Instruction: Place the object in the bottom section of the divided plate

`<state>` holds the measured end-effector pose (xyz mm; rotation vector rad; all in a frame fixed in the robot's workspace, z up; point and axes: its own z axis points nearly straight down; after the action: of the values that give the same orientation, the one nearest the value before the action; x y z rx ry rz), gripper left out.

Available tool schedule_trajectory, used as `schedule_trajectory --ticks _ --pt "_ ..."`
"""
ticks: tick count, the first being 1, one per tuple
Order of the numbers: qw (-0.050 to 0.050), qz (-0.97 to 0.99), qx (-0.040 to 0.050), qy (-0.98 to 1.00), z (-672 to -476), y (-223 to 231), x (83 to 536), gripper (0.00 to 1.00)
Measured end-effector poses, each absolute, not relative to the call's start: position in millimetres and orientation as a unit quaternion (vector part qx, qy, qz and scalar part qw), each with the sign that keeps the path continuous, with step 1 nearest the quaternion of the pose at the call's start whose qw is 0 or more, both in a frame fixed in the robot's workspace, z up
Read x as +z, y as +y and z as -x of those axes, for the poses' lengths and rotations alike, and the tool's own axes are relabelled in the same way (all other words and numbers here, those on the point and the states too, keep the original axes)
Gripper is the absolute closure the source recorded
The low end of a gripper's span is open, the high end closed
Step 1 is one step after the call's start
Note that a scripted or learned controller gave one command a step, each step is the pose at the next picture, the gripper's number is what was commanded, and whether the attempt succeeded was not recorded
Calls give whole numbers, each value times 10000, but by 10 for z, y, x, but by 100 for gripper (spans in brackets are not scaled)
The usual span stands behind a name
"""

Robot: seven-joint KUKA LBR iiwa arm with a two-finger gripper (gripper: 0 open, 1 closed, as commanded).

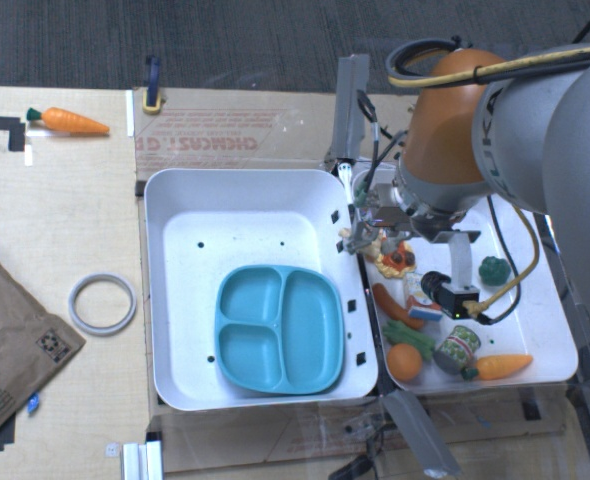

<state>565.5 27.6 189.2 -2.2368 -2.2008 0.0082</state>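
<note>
The blue divided plate [280, 328] lies in the left white bin [175, 228], with one long section on its right side and two smaller ones on its left. My gripper [372, 232] hangs low over the upper left corner of the right bin [545, 268], close to the wall between the two bins. Just below it lies a small orange and red toy food [398, 259]. The arm's wrist hides whatever lies straight under the gripper.
The right bin also holds a red chili [395, 306], an orange [405, 361], a green can [457, 346], a carrot [500, 366] and a green broccoli [493, 269]. On the bench at left are another carrot [70, 121], a tape ring [102, 302] and a cardboard box [10, 353].
</note>
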Motion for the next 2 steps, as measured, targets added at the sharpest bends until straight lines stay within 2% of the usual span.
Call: schedule_trajectory --ticks 1,2 --pt "18 8052 37 -5930 -5032 776 1888 100" --pt "16 8637 41 -5041 -4775 811 1888 100"
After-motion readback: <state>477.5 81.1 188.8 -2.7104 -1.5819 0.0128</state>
